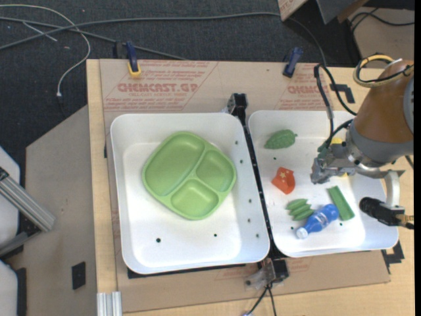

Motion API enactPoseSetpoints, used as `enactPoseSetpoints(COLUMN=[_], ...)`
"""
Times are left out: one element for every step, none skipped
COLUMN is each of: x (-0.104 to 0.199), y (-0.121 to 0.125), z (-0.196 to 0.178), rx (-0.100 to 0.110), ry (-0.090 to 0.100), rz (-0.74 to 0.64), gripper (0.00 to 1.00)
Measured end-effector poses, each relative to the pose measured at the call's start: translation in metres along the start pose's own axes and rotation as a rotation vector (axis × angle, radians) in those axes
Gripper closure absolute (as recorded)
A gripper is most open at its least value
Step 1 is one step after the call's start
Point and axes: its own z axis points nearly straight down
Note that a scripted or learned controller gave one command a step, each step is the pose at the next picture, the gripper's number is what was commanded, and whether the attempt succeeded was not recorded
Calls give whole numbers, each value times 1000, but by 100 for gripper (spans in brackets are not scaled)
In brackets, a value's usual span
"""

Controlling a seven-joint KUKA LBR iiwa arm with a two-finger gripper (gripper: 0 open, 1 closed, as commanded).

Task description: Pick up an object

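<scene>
A robot arm's hand (327, 170) hangs low over the right-hand bin (368, 242), its fingers too indistinct to tell whether open or closed, nothing visibly held. Below it lie a red block (284, 180), green leaf (281, 139), green bar (341, 202), green pod (298, 208) and blue bottle (318, 220). A green divided plate (189, 174) occupies the left bin (131, 236).

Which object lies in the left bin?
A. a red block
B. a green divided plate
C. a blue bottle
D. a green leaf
B: the green divided plate lies alone in the left bin, while the blue bottle, the red block and the green leaf are in the right bin.
</scene>
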Motion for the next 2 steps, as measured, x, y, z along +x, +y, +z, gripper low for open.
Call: enactPoseSetpoints(x=[0,0], y=[6,8], z=[-44,-98], rx=[-1,-3], ry=[0,0], rz=[-1,-2], gripper=[100,100])
